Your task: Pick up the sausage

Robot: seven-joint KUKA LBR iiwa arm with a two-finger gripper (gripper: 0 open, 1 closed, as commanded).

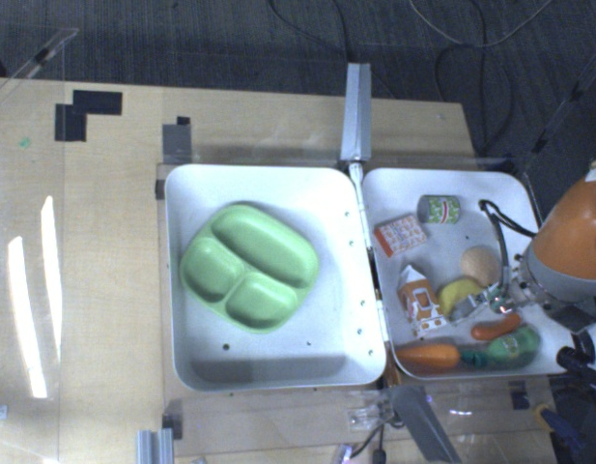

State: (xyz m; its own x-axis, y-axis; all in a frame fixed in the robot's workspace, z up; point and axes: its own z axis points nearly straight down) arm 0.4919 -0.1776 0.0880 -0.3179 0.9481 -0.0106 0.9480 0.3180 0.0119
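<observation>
You've got 2 white bins on the bench (85,259): left bin (269,370) w/ 1 green divided plate (249,267), right bin (442,184) w/ the rest. 1 arm (573,240) reaches in from the right; end effector (493,299) sits just above 1 sausage (495,328), near the front-right corner. Can't tell its state. Crowding it: 1 carrot (428,357), 1 green veg (515,347), 1 banana (457,293), 1 carton (420,303).

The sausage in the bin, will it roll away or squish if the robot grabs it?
The sausage looks round and smooth, so it could roll or slip out of a pinch. It looks like a small toy, so probably light and fairly stiff. It lies close to the green vegetable, which might block rolling that way.
</observation>
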